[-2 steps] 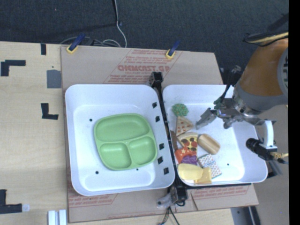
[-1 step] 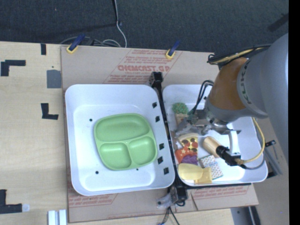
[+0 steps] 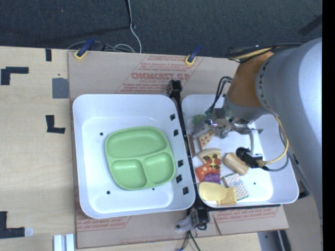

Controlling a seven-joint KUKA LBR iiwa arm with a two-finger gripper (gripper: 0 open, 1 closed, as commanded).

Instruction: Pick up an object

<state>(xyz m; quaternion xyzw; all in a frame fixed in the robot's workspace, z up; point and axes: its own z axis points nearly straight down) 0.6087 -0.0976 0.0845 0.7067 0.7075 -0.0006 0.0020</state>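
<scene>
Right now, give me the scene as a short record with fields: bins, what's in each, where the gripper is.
left bin: holds a green divided plate
right bin: holds a pile of toy food at its left side
toy food: pizza slice, bread roll, yellow piece, purple piece
arm: reaches in from the right, over the right bin
gripper: low over the upper left of the right bin, above the pile
held: cannot tell
</scene>
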